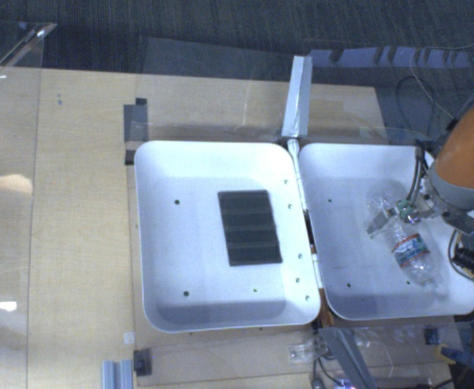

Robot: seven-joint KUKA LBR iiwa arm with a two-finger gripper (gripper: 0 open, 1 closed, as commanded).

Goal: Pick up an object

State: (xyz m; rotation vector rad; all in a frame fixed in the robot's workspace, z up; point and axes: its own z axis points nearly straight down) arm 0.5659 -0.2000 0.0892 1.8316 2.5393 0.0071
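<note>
A dark ribbed rectangular pad (249, 227) lies flat in the middle of the left bin (164, 290). In the right bin (342, 294) a crumpled clear plastic bottle (411, 252) with a red and blue label lies toward the right side. The arm's orange band (466, 154) hangs over that bin's right edge. My gripper (395, 213) is low in the right bin, just above and to the left of the bottle. Clear plastic glints around its tip, and I cannot make out whether it touches the bottle.
A metal divider strip (296, 100) runs up from between the two bins. Cables (471, 262) trail along the right bin's right edge. Brackets and clamps sit at the bench's front edge (334, 355). Wooden benchtop (58, 217) spreads to the left.
</note>
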